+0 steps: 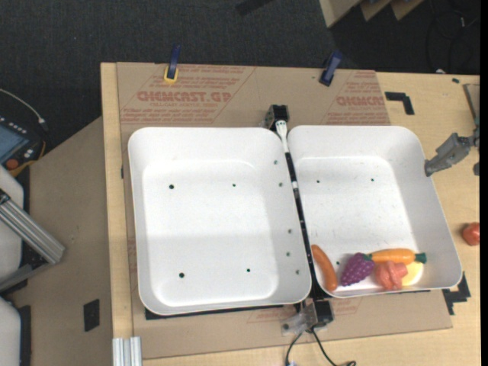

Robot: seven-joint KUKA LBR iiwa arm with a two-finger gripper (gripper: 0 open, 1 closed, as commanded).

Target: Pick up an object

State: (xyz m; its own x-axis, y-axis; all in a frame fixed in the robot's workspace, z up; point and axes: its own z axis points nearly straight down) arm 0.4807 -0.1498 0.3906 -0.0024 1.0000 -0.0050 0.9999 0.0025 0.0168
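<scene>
Toy foods lie clustered along the near edge of the right bin [358, 147], toward its near-right corner. From left to right: an orange-red sausage-shaped piece [324, 268], lying at a slant close to the bin's near-left corner; a purple bunch of grapes [356, 269] just beside it; a red piece [389, 274], touching the grapes on its left; a carrot [397, 255], orange with a green end, lying across the top of the red piece; and a pale yellow piece [412, 275], partly hidden behind the red piece and under the carrot. The rest of the right bin's floor shows bare white with small dark holes.

The left bin [206, 219] adjoins the right bin along a dark seam running between them; its floor likewise shows small dark holes. Both bins rest on a brown cardboard sheet [229, 90] printed with red lettering, fastened at its far edge by a yellow-and-blue clamp [172, 67] and a blue clamp [331, 69].

The gripper [450, 153] appears as a grey part at the right edge of the view, just outside the right bin's far-right corner, well apart from the toy foods. Whether its fingers stand apart or together cannot be told. It holds nothing visible. A small orange-red object [470, 233] lies on the bench to the right of the right bin.
</scene>
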